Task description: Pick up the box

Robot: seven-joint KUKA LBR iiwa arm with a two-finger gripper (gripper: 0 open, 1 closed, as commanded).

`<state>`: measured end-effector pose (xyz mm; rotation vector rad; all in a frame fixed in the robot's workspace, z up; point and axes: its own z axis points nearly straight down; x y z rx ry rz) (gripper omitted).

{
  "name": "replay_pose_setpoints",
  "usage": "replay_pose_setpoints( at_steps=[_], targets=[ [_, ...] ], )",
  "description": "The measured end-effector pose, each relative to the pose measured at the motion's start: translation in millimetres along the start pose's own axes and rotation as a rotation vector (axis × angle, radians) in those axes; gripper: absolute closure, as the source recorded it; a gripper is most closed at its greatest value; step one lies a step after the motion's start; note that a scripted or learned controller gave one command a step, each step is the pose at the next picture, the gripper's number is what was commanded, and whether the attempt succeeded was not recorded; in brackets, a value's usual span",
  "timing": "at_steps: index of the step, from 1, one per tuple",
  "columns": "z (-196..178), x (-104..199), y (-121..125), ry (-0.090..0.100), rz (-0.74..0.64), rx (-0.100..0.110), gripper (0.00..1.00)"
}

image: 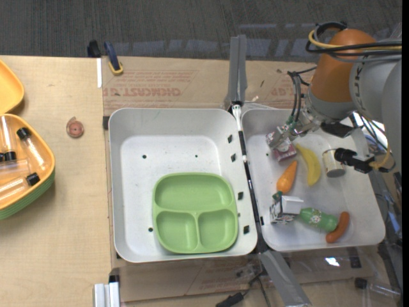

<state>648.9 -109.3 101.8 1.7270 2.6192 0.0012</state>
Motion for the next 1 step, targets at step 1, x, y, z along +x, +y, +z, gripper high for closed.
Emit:
replay_pose_setpoints(
  at_steps=[1],
  targets=[
    [-97.5, 9.2, 8.2, 0.001, 0.291, 0.003, 1.00]
  ],
)
